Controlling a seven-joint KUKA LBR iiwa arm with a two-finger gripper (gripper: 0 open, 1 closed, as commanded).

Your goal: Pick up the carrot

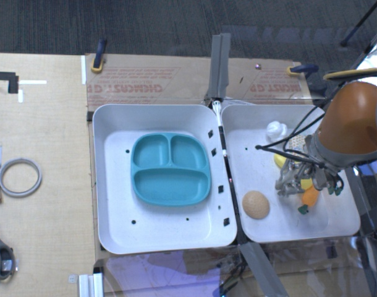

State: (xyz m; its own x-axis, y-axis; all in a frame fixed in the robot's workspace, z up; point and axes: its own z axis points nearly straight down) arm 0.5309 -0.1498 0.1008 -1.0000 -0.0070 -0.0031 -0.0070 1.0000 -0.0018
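Note:
The carrot (309, 198) is a small orange piece with a green tip, lying in the right bin (250, 228) near its front right. My gripper (293, 184) hangs low over the bin, right beside the carrot and just left of it, partly over a yellow object (280, 160). The arm's orange band (354, 117) and cables cover much of the wrist, and the carrot's upper edge is tucked under the gripper body.
A tan round potato-like object (256, 204) sits in the right bin, left of the gripper. A white object (275, 129) lies toward the bin's back. The left bin (108, 215) holds a teal divided plate (171, 168). A grey ring (18, 177) lies on the bench at far left.

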